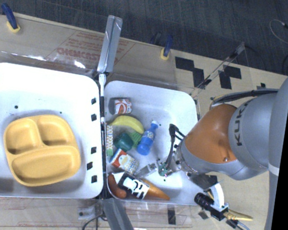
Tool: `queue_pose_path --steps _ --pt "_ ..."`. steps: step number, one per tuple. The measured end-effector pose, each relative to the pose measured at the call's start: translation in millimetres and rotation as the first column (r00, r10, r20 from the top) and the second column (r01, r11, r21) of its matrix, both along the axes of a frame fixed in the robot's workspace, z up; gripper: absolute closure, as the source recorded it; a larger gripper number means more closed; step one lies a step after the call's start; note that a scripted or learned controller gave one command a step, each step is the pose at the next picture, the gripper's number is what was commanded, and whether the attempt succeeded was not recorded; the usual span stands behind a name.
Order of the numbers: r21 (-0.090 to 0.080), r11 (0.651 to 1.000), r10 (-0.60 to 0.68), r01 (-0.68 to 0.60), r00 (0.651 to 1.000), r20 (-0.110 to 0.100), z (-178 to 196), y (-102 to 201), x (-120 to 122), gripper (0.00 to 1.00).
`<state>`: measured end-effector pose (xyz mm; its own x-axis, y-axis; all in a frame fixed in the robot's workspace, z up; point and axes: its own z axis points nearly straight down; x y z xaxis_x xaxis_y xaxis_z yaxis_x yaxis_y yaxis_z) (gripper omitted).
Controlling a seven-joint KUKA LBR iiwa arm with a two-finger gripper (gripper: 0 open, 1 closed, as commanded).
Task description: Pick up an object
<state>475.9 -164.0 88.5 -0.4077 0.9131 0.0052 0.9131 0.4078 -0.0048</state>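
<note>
The jaws (164, 168) hang low over the floor of the right-hand shallow white bin (191, 105), just beneath the arm's orange wrist band (210, 140). They are small, dark and partly covered by the wrist, so whether they are parted or closed cannot be told, and nothing can be made out between them. A thin black cable loops up beside them.

Just to their left lies a heap of things against the bin's left wall. Nearest is a small white and red carton with green print (124, 161), tilted. Below it lies a black-and-white bottle-shaped object (132, 184) touching a long orange carrot-like piece (156, 192); a reddish-brown item at their left end is too hidden to name. Above the carton sit a dark green block (125, 140), a blue plastic bottle with a white cap (147, 138), a yellow banana (128, 122) and a red and white can (122, 105) on its side. A printed packet along the wall is blurred.

The left-hand white bin (5, 77) bears a yellow plastic tray with three compartments (42, 148), well apart from the jaws.

The grey arm body (261, 135) is cut off at the right. Both bins rest on a brown surface (142, 58).
</note>
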Motion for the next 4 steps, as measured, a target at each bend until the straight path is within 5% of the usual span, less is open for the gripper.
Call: queue_pose_path --steps 1,2,3,4 --pt "-0.001 1.0 0.02 -0.02 1.0 0.0 -0.1 62.0 93.1 0.0" --pt "0.0 1.0 0.025 -0.025 1.0 -0.007 6.3 62.6 92.8 1.0" --pt "-0.003 1.0 -0.013 0.013 1.0 0.002 128.3 57.7 130.7 1.0" --pt "-0.003 1.0 -0.012 0.012 1.0 0.001 127.8 58.2 130.5 0.0"
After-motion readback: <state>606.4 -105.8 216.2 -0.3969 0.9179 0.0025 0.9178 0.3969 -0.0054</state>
